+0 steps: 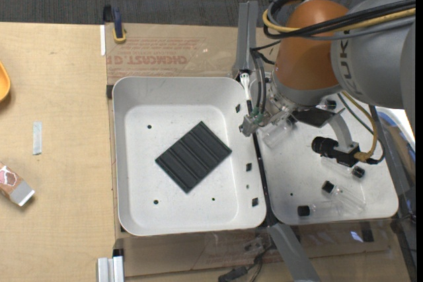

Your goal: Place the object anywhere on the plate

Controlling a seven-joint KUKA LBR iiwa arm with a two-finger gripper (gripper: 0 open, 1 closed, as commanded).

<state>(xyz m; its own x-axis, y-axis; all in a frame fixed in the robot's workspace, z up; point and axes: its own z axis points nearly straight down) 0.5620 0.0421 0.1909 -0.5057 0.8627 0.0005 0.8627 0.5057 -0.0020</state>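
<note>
1 dark ribbed plate (193,156) lies left of the tool (264,123).

Both bins look like smooth white plastic with a faint sheen: the left bin (125,162) bears a matt dark ribbed plate (193,156), rubbery-looking. The bench (53,76) looks like pale matt wood. The arm (370,56) has glossy orange and satin grey shells.

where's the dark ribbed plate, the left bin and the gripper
dark ribbed plate (193,156): camera view, middle of its ribbed top
left bin (132,208): camera view, bare floor near its lower left corner
gripper (253,123): camera view, between its fingertips
</note>
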